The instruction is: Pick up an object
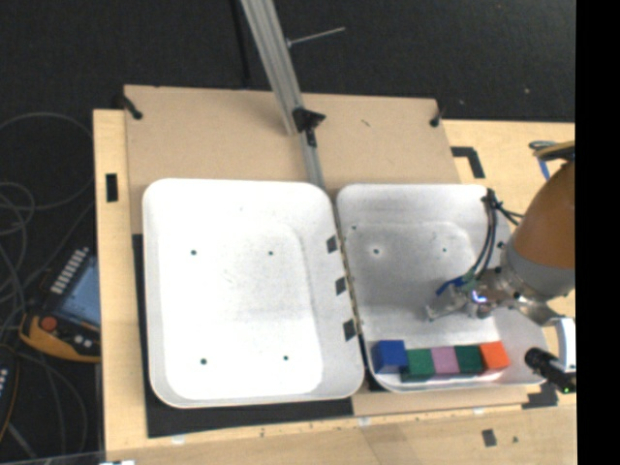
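worktop point(242, 124) carries two white bins side by side. left bin point(160, 260) at centre left of frame. right bin point(407, 211) at centre right; the arm point(547, 235) comes in from the right edge, over its right part. hand point(448, 305) low over the right bin's floor, just above the row of blocks; cannot tell how it is set. blocks line the bin's lower wall, touching: blue block point(389, 355), green block point(419, 362), pink block point(444, 359), dark green block point(470, 358), orange block point(495, 355).
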### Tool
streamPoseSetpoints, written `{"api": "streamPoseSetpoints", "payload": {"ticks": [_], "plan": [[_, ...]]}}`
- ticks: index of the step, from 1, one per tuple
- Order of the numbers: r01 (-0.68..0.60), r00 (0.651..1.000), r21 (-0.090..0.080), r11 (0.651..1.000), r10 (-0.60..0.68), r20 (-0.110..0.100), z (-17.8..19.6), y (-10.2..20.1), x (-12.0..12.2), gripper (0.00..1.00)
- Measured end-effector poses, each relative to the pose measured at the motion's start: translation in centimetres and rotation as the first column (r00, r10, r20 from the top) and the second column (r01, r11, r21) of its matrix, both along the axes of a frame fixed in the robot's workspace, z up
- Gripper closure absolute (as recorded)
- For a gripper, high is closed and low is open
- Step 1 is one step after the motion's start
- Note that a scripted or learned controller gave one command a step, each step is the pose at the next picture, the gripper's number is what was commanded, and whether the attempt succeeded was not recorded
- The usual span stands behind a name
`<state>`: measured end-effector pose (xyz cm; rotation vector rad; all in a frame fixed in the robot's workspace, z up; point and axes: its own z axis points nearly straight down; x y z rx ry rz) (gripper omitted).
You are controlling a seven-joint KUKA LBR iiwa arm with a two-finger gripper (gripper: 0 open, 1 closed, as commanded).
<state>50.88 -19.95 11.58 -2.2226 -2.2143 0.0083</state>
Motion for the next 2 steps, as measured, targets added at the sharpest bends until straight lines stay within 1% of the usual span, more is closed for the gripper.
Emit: {"api": "streamPoseSetpoints", "payload": {"ticks": [1,2], "plan": [[-0.007,1.000,-0.001,1.000,0.007,0.010,-1.89,0.17,4.72,0.00],[-0.004,1.000,0.000,1.000,0.004,0.011,-1.79,0.16,4.62,0.00]]}}
